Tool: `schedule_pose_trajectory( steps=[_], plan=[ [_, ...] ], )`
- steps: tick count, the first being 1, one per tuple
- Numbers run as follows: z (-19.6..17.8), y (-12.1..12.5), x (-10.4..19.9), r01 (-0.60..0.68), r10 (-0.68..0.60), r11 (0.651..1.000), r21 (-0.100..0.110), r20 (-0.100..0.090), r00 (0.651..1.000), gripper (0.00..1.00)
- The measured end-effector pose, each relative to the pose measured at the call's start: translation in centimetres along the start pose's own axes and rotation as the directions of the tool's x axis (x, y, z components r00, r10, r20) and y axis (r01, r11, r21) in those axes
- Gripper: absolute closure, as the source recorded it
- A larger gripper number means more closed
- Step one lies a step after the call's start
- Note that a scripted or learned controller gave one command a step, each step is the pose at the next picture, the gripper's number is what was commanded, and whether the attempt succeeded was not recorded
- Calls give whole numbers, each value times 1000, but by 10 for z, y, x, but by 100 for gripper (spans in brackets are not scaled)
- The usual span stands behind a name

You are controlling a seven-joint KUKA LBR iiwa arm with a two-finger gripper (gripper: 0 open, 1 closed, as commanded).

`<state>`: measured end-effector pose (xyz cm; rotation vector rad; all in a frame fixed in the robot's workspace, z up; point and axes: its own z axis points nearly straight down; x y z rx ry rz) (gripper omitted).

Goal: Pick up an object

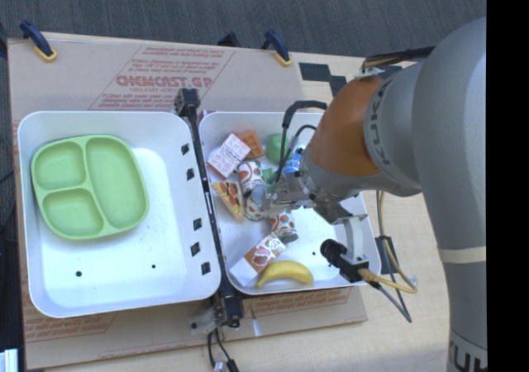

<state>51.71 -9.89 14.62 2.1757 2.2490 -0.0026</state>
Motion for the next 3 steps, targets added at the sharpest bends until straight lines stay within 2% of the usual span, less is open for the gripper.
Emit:
schedule_pose_trajectory(
  steps=[3],
  plan=[
    [-31, 5, 0, 12, -12, 1000, -10, 5, 1000, 100]
  ],
)
